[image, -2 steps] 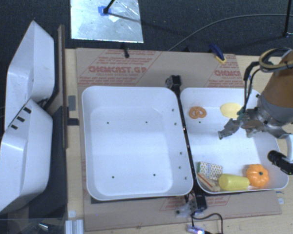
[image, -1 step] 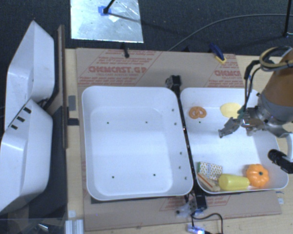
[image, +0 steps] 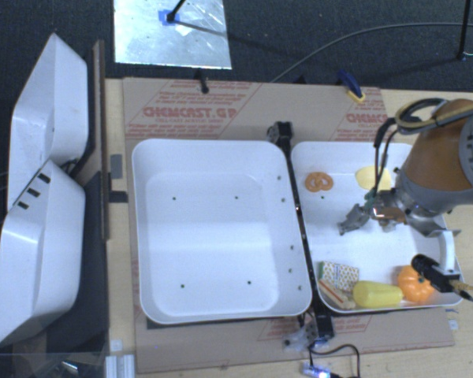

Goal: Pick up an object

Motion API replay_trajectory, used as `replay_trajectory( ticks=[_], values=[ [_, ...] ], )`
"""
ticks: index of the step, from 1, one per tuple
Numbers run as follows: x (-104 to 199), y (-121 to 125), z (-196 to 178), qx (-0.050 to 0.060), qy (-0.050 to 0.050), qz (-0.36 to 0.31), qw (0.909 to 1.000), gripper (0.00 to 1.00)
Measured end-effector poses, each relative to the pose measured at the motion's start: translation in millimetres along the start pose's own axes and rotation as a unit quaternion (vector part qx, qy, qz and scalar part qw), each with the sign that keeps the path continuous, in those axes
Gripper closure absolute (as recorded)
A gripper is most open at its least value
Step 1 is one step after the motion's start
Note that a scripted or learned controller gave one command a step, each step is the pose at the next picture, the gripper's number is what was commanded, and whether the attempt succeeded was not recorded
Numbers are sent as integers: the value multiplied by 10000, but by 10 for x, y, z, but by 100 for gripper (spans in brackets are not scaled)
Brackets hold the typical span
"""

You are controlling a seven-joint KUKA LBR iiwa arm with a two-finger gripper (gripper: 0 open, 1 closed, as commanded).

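My gripper (image: 355, 220) is low over the middle of the right bin (image: 331, 157), pointing left, with the orange-banded arm (image: 440, 160) coming in from the right. An orange pretzel-shaped piece (image: 318, 182) lies a short way up and left of it. A pale yellow object (image: 370, 177) sits just above the gripper, partly hidden by the arm. Along the bin's front edge lie a patterned sandwich-like piece (image: 337, 280), a yellow block (image: 377, 294) and an orange fruit-like object (image: 414, 285). I see nothing between the gripper and the bin floor beneath it.
The left bin (image: 213, 227) sits beside the right one, with a black divider clamp (image: 281, 131) at the back between them. Two spare white bins (image: 43, 187) stand off the bench's left edge. Cables loop over the arm at right.
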State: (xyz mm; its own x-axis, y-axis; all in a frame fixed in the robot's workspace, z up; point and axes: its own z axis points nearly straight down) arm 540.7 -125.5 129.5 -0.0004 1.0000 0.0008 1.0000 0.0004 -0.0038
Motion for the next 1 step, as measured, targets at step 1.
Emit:
replay_trajectory(
  ticks=[1],
  values=[
    [1, -7, 472, -4, -1, 3, 10000, 0]
  ],
)
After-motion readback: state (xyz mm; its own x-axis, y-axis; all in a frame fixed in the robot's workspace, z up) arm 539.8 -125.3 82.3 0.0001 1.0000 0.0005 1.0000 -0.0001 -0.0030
